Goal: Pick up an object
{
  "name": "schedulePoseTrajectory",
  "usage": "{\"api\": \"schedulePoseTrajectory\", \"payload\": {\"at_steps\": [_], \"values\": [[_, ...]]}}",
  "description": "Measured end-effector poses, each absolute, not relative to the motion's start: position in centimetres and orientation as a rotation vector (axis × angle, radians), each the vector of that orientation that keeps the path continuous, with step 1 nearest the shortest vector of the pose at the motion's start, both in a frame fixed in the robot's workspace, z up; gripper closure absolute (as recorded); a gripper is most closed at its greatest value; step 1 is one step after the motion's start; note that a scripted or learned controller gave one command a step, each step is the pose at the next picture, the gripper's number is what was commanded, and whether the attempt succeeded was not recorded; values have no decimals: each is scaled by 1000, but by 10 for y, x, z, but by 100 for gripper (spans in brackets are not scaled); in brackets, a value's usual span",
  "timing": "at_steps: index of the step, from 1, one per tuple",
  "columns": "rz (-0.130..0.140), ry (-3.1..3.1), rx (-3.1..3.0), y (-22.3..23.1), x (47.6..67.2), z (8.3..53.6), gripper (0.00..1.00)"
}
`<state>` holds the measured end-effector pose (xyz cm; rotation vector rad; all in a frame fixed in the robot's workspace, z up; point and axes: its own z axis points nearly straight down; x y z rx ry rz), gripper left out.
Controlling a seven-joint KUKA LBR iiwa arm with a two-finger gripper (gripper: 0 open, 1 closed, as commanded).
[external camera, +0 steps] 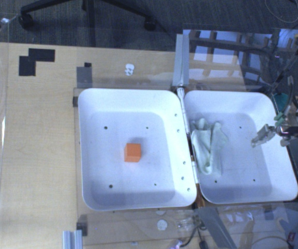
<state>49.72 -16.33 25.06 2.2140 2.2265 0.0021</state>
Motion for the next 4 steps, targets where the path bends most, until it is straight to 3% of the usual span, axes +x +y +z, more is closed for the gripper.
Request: {"api": "schedulePoseTrajectory", "payload": {"at_steps": [1,2,3,4], "values": [[6,2229,2207,-162,499,261,100],[2,2475,1932,-165,567,160,100],[4,2670,1644,-153,628,242,100],[3,2866,1270,-198,628,127,100]]}}
